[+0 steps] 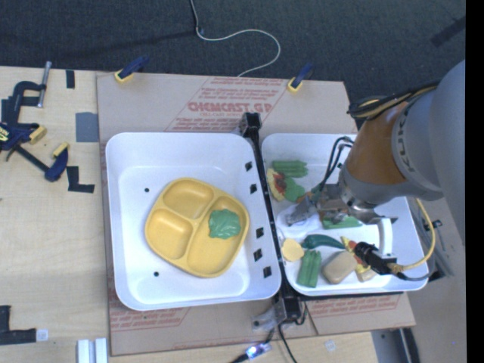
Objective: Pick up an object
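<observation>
Black clamps (23,131) at the bench's (45,233) left edge.

The arm (401,157) covers part of the right bin (412,237) and runs off the frame's right edge.

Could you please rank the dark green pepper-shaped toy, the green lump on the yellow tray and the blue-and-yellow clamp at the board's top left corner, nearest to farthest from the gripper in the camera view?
Measured from the gripper in the right bin:
1. Dark green pepper-shaped toy, just below it in the same bin.
2. Green lump, on the yellow tray in the left bin.
3. Blue-and-yellow clamp, at the board's far top left corner.
</observation>
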Available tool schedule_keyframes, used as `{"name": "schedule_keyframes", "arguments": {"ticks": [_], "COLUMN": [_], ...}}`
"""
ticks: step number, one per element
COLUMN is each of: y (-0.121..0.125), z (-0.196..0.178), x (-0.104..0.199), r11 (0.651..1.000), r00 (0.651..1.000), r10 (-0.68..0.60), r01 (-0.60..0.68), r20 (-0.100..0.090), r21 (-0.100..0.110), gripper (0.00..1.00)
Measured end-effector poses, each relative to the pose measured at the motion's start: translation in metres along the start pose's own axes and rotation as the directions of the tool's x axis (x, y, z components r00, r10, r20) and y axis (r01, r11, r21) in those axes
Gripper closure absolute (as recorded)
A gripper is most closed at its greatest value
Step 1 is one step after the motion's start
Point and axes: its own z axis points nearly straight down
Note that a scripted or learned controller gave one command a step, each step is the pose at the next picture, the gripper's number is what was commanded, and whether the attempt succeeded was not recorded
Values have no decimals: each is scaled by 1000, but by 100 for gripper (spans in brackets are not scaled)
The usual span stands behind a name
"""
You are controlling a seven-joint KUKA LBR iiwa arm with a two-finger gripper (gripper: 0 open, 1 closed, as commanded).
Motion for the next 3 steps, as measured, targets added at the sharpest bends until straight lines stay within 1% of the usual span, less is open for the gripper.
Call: {"name": "schedule_keyframes", "arguments": {"ticks": [1,2,3], "y": [2,11,17], "z": [-13,-69,-112], "x": [0,-2,-5], "r11": [1000,1000,1000], "r00": [1000,1000,1000], "r10": [0,0,0], "r01": [0,0,0], "r20": [0,-3,-3], "r21": [-5,0,1], "gripper": [100,100,100]}}
